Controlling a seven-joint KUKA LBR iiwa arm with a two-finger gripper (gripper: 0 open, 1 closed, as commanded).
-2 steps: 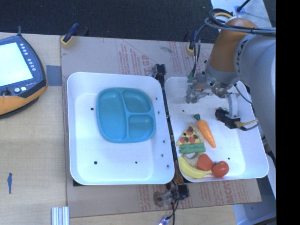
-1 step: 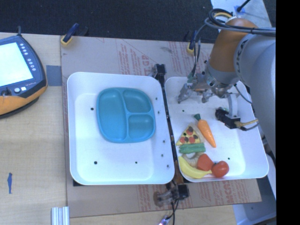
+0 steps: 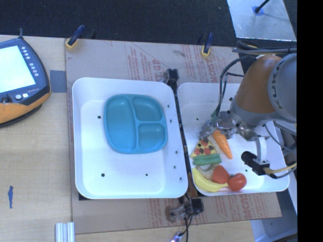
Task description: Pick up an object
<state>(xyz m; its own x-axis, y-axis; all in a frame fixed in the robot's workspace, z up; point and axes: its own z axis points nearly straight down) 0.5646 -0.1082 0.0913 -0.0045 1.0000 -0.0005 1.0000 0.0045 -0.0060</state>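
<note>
- the claw (image 3: 214,126) hangs low in the right bin (image 3: 194,97), its metal fingers just above the top end of the carrot (image 3: 222,143); from this slant it is not possible to tell how far apart the fingers stand or whether anything sits between them.
- the arm (image 3: 262,92) behind it is a rounded body, orange on top and grey to the side, with dark cables looping over it.
- the carrot is a smooth orange cone lying slantwise on the white bin floor, its thick end up by the claw.
- just left of the carrot lies a pizza slice (image 3: 204,147), a flat toy wedge dotted red and dark.
- below the carrot's left side sits a ribbed green vegetable (image 3: 207,160), long and lying crosswise.
- further below the carrot are a curved yellow banana (image 3: 205,182), a blocky red piece (image 3: 220,174) and a round glossy tomato (image 3: 237,181), close together by the bin's lower rim.
- well left of the carrot, in the left bin (image 3: 88,150), rests a turquoise plastic plate (image 3: 135,123) with three rounded compartments.
- both bins are shallow white trays set on brown cardboard (image 3: 131,59) on the pale wooden worktop (image 3: 33,160).
</note>
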